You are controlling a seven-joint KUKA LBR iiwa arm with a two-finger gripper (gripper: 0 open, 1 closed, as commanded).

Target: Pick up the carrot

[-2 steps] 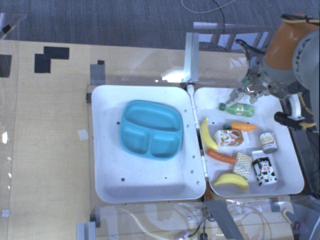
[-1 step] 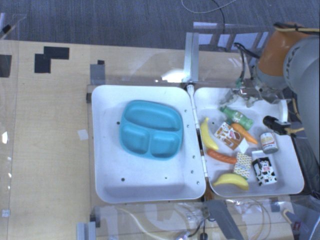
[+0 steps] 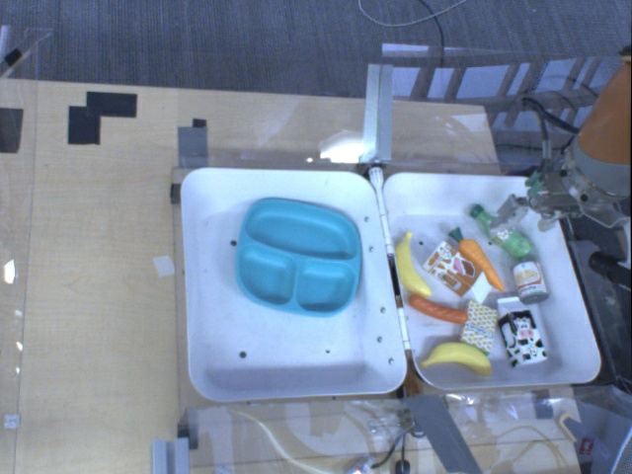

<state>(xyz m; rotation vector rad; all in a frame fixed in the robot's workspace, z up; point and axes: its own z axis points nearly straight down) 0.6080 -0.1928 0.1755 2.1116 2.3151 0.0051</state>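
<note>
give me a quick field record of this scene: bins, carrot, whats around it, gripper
left bin: holds a blue divided plate
right bin: holds the food items
carrot: orange, green top, lying at a slant in the right bin's upper middle
beside carrot: printed carton to its left, green bottle above right, small can to its right
other items: two bananas, red chilli, cow-print carton
gripper: over the right bin's upper right corner, apart from the carrot
carrot status: not picked up

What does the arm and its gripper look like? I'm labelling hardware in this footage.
At the right edge, the arm shows an orange band over a grey wrist. Black cables loop beside it. The gripper below is pale grey metal, compact and angular.
</note>
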